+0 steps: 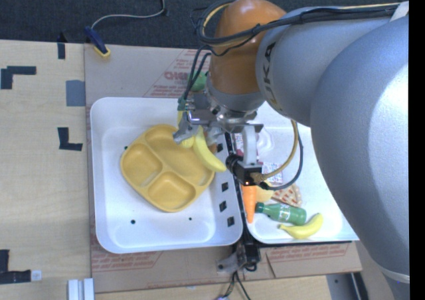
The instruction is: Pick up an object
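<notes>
One banana (207, 154) sits pinched, I think, in my gripper (199, 138) over the yellow tray (163, 169); left bin (106, 159). Second banana (302, 227) and green bottle (282, 212) lie in the right bin (332, 229).

Yellow banana (207, 152) w/ curved body, tilted diagonally, upper end up by the gripper (199, 131), lower tip over right rim of yellow divided tray (163, 169), in left white bin (113, 225)
</notes>
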You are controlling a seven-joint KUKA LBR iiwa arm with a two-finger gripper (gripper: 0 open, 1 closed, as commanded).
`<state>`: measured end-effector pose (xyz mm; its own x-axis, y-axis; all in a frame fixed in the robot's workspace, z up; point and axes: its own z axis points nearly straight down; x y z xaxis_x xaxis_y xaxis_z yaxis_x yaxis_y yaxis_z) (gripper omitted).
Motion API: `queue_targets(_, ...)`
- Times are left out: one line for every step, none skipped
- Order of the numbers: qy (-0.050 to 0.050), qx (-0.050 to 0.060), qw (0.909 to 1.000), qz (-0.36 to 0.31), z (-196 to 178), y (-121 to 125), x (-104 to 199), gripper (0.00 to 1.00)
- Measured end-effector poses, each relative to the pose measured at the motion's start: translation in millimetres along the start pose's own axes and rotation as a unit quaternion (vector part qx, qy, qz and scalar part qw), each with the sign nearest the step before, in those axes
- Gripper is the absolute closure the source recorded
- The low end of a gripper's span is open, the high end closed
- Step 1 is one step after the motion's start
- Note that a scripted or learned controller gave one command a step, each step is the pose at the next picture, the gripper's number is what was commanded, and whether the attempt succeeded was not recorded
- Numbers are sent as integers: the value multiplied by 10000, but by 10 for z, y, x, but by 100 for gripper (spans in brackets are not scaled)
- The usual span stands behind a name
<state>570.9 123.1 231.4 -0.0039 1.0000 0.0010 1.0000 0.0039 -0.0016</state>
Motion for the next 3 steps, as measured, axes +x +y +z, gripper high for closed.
queue_targets(-7,8,10000,6,237,121,489,100)
queue_targets(-2,2,10000,2,-244,-197,1070,100)
queue_targets(-9,10,10000,5,-219,-876,1109,100)
